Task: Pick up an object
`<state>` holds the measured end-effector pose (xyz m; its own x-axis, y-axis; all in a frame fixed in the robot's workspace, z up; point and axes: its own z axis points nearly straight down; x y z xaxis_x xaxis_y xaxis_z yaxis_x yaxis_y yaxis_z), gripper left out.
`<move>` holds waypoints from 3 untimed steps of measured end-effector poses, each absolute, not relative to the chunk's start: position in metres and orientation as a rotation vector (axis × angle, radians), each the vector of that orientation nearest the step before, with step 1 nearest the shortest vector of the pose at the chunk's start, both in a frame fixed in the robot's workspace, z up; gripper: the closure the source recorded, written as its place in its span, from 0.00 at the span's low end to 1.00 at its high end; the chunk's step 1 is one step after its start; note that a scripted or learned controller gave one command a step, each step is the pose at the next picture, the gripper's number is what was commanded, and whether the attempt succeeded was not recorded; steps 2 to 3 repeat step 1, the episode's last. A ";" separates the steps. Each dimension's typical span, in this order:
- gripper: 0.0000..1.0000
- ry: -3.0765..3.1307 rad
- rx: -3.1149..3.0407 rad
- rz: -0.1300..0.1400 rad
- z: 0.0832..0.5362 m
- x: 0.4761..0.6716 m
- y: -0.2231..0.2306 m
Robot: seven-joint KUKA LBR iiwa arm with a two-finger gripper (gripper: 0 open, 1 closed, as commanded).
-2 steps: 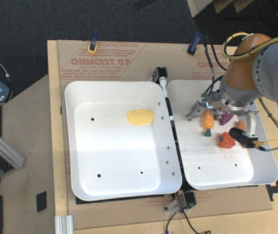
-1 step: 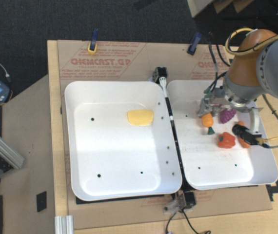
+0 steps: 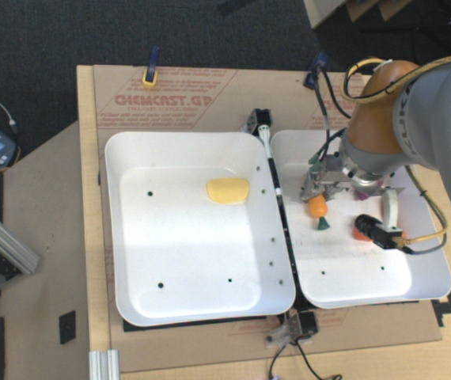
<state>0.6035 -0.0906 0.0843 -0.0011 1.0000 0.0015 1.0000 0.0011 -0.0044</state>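
The big grey robot arm (image 3: 439,109) reaches over the right shallow white bin (image 3: 352,279). Its hand (image 3: 318,187) is right next to a small orange toy with a green tip (image 3: 317,207), which is in that bin. I cannot tell if the hand is open or closed. The left shallow white bin (image 3: 186,267) holds a soft yellow oval lump (image 3: 228,190).

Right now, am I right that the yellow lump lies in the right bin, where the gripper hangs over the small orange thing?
Not quite: the yellow lump lies in the left bin, as the camera view shows. The gripper does hang over the small orange thing in the right bin.
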 end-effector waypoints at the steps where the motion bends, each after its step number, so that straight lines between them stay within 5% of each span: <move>1: 1.00 -2.230 -2.216 -0.006 0.190 0.525 0.037; 3: 1.00 -2.230 -2.216 -0.006 0.190 0.525 0.037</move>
